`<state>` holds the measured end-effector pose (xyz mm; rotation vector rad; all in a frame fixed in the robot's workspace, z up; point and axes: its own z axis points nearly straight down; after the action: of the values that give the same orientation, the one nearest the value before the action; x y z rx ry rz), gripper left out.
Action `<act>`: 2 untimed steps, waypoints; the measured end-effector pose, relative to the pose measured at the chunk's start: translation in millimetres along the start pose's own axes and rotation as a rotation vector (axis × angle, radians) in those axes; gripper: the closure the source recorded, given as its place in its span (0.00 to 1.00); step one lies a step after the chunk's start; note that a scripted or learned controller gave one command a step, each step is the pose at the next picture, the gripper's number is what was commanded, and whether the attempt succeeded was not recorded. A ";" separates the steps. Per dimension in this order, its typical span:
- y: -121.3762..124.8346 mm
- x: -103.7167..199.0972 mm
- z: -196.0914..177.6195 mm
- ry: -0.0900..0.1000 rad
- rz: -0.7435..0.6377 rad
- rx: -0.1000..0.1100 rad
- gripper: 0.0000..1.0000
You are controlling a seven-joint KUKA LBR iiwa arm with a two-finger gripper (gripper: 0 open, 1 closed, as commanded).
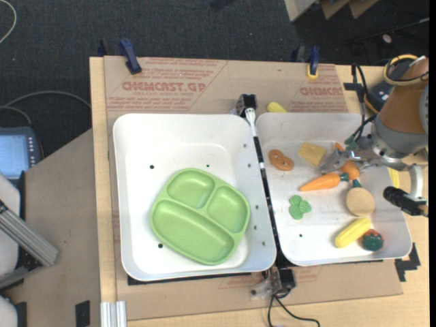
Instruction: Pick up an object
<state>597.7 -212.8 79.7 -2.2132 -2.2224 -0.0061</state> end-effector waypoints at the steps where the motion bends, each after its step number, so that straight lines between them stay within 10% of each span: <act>1: 72.8 21.6 -6.1 -0.008 -0.002 -0.009 0.00; 2: -21.7 57.0 -4.1 -0.003 0.006 0.007 0.00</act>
<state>575.8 -155.9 84.2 -2.2178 -2.2143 0.0044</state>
